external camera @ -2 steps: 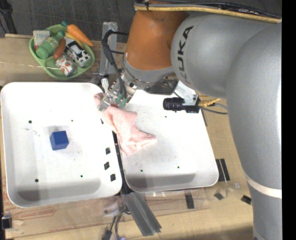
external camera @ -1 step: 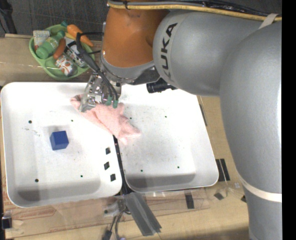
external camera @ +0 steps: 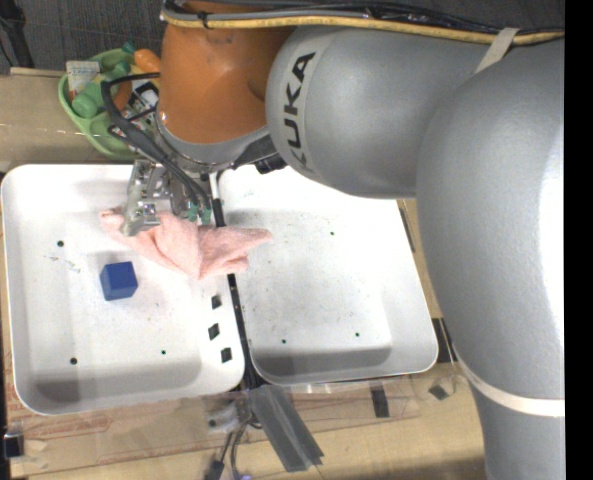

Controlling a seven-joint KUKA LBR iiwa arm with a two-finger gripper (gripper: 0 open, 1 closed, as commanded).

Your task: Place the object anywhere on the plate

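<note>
A crumpled pink cloth (external camera: pixel 201 246) lies across the inner edge of the left bin (external camera: pixel 36 268) and reaches over the divider toward the right bin (external camera: pixel 326 298). My gripper (external camera: pixel 144 211) comes down from the orange wrist band and meets the cloth's upper left part; the cloth bunches around its tip. A small blue cube (external camera: pixel 119 280) sits on the left bin's floor, below and left of the gripper, apart from the cloth. A green plate-like dish (external camera: pixel 84 118) stands beyond the left bin's far edge, partly hidden by the arm.
The dish holds an orange item and some green items. The big grey arm covers the right side and the back of the right bin. Small black blocks (external camera: pixel 217 330) lie along the divider between the bins.
</note>
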